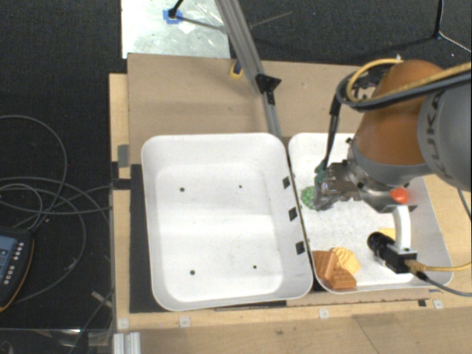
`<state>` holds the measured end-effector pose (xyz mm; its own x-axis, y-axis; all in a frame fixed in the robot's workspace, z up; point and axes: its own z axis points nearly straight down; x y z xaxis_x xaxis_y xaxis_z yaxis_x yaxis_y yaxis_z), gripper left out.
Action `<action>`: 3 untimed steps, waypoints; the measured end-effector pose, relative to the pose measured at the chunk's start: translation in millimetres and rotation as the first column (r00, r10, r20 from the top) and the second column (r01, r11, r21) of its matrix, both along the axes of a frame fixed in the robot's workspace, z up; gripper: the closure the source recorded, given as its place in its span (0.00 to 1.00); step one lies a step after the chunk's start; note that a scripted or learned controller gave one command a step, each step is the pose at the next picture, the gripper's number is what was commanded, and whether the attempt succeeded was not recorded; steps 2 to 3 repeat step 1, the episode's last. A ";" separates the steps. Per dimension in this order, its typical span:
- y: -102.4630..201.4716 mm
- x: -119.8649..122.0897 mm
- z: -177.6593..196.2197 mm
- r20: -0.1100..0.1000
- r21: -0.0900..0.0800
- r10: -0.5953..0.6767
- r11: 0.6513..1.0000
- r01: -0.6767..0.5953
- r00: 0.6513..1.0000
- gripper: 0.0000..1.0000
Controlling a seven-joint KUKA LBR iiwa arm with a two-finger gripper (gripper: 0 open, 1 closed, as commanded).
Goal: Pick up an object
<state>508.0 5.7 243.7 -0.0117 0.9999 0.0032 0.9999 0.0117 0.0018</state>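
Observation:
My gripper [323, 192] is low over the left part of the right bin [435, 251], close to the divide between the two bins. A small green object [308, 197] lies right against the gripper's left side, partly hidden by it. I cannot tell whether the gripper has hold of it. An orange and yellow block-like object [336, 266] rests in the near left corner of the right bin, apart from the gripper. The arm's orange band and grey wrist cover much of that bin's far side.
The left bin [158, 220] stands beside the right one, with black clips along the shared wall [293, 214]. A grey camera pole [247, 46] slants in from the top. Cables lie on the dark floor to the left.

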 end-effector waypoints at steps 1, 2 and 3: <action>56.2 4.4 2.8 0.000 0.000 0.000 1.000 0.000 1.000 1.00; 56.2 4.4 2.8 0.000 0.000 0.000 1.000 0.000 1.000 1.00; 56.2 4.4 2.8 0.000 0.000 0.000 1.000 0.000 1.000 1.00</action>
